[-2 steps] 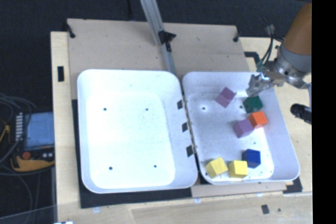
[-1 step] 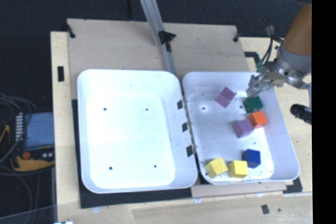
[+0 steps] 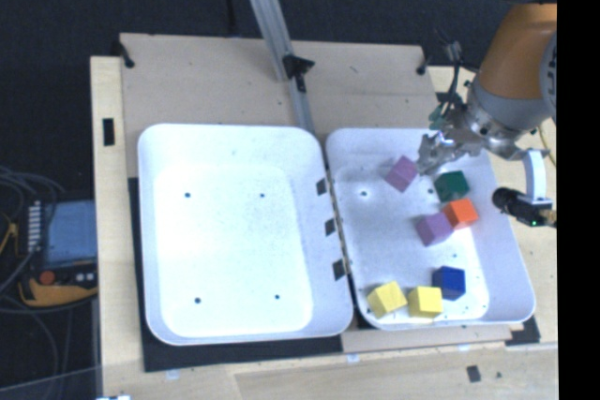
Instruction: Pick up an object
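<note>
While two yellow blocks (image 3: 404,299) and a blue block (image 3: 450,281) lie nearest in the right bin (image 3: 502,295), nothing looks lifted yet; the claw (image 3: 433,150) hangs just beside a purple block (image 3: 401,173), its spread unclear, grasp still ahead.

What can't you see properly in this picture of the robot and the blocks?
- End effector: too small and blurry in the camera view to tell open from shut, or whether it touches the purple block.
- Green block: partly covered by the wrist.
- Arm: cut off by the right edge.
</note>
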Controlling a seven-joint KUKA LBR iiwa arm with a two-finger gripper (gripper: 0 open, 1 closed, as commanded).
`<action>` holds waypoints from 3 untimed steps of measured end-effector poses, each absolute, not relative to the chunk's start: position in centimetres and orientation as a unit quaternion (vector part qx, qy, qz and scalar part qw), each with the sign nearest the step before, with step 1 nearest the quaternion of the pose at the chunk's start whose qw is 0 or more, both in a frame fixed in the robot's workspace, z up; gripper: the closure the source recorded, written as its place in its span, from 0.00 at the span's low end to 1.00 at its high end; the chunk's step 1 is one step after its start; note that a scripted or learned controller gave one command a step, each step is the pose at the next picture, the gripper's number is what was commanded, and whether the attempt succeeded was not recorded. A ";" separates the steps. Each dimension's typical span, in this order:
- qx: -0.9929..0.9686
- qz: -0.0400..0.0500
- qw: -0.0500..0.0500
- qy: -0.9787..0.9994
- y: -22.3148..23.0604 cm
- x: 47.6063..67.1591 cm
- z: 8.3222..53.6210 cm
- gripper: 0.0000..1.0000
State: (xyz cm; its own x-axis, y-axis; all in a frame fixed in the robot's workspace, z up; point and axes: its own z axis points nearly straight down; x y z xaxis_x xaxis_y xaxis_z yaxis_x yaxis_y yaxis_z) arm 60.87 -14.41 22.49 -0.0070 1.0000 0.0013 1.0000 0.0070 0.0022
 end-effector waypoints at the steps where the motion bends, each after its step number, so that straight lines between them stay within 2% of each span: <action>1: 0.704 0.001 0.000 0.710 -9.1 59.8 23.8 1.00; 3: 0.705 0.000 -0.001 0.710 2.0 57.7 23.1 1.00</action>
